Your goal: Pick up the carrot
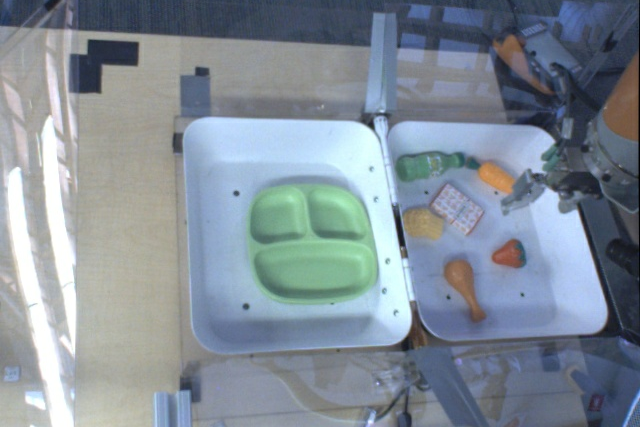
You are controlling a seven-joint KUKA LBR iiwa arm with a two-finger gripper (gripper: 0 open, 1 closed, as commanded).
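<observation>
The carrot (495,177), a short orange piece, lies in the right bin (560,315) near its far side, just right of a green bottle (428,164). My gripper (545,196) hangs over the right side of that bin, a little right of and nearer than the carrot. Its fingers (518,194) are spread open, and nothing shows between them. The left fingertip sits close to the carrot's right end, apart from it.
The right bin also holds a checked cracker (457,208), a yellow corn piece (423,224), a drumstick (465,287) and a red strawberry (509,254). The left bin (215,215) bears a green divided plate (311,243). A metal divider (380,65) stands behind the bins.
</observation>
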